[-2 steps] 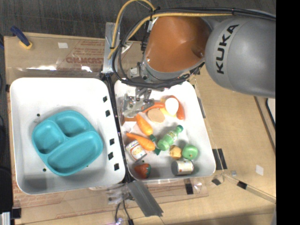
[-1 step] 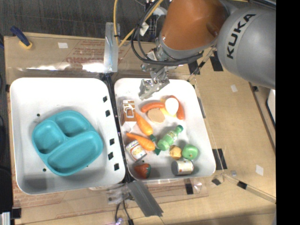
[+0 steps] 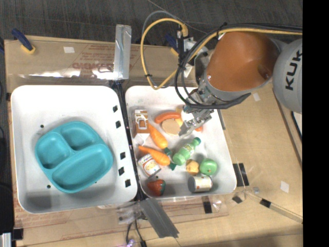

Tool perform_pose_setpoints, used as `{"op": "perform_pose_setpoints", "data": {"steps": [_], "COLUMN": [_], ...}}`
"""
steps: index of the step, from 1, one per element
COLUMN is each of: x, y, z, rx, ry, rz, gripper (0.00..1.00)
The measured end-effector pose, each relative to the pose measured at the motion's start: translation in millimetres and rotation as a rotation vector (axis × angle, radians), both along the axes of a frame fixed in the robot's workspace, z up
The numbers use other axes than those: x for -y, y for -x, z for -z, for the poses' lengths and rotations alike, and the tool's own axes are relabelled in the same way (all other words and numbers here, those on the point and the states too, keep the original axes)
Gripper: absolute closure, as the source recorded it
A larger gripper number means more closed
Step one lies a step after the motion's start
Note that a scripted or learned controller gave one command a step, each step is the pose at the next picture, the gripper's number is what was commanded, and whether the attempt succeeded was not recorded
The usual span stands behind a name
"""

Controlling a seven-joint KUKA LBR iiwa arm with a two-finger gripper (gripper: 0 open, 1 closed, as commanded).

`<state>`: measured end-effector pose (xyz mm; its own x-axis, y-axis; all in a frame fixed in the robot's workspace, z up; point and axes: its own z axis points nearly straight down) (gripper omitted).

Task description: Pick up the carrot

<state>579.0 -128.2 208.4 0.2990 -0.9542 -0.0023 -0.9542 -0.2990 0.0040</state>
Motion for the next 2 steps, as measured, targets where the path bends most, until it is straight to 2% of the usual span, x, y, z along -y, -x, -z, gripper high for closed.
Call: {"op": "perform_pose_setpoints", "data": {"steps": [1, 2], "x": [38.0, -69.0], "y": [13.8, -6.2], "z": [44.5, 16.4], "rx": [-0.001, 0.005], "ry": [-0.002, -0.002], "rz": [-0.121, 0.000], "gripper": [1.00, 1.00]}}
